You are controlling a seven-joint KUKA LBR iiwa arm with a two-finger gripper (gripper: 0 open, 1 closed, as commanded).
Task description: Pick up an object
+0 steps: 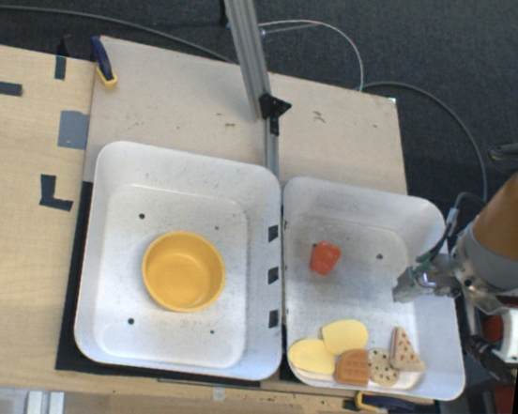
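A small red object (pixel 325 258) lies near the middle of the right bin (pixel 354 204). Along that bin's front edge sit two yellow discs (pixel 344 336) (pixel 312 356), an orange-brown block (pixel 351 367), a speckled tan piece (pixel 379 367) and a pale wedge (pixel 403 349). A yellow bowl (pixel 184 271) stands in the left bin (pixel 121 174). My gripper (pixel 414 283) hovers at the right bin's right side, to the right of the red object and above the wedge, with nothing visible between its fingers.
A grey metal pole (pixel 252 44) slants from the top down to the gap between the bins. Cables (pixel 355 53) run across the dark floor behind. A wooden bench surface (pixel 12 216) stretches to the left.
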